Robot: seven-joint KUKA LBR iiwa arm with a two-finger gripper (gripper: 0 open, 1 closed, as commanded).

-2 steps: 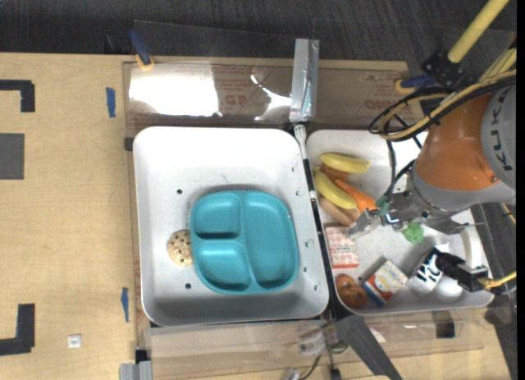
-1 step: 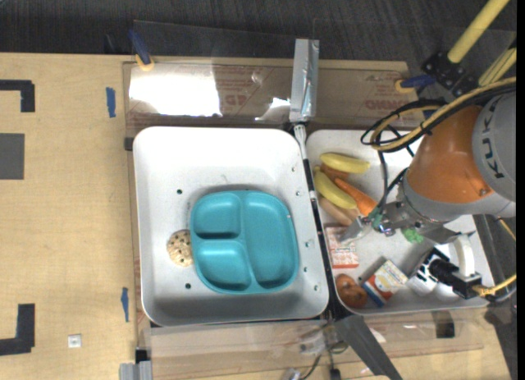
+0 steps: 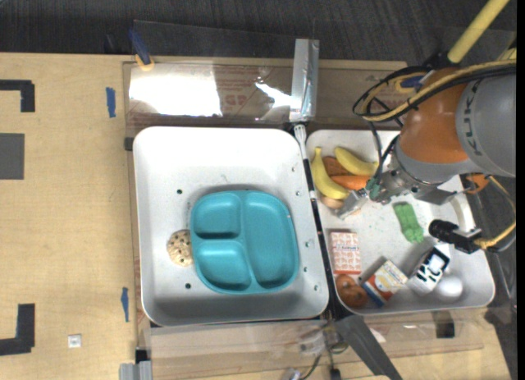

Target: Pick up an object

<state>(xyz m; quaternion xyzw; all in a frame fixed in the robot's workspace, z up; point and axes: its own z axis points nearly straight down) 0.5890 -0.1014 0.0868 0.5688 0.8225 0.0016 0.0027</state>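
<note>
A: Left to right, what sits on the surface (image 3: 66,206)?

B: The left bin (image 3: 156,157) holds a teal divided plate (image 3: 244,239) with 3 compartments, and a speckled cookie (image 3: 180,248) touches the plate's left edge. In the right bin (image 3: 472,288), 2 yellow bananas (image 3: 324,175) lie at the top left beside an orange carrot (image 3: 349,181). Lower down are a red-and-white patterned packet (image 3: 344,252), a reddish round fruit (image 3: 351,290), a small carton (image 3: 385,278), a green piece (image 3: 408,221) and a black-and-white item (image 3: 430,267).

A: And the hand?

B: The hand (image 3: 361,200) hangs just beside the bananas and carrot. I cannot tell how it is set; nothing shows pinched in it.

A: How would a banana handle?

B: My guess: light, smooth, likely hollow plastic, so slippery. I'd take it across the middle of the curve, where it is narrowest.

A: Any writing?

B: Print on the packet and carton is too small to read. The arm (image 3: 492,124) shows letters, apparently "KU".
</note>
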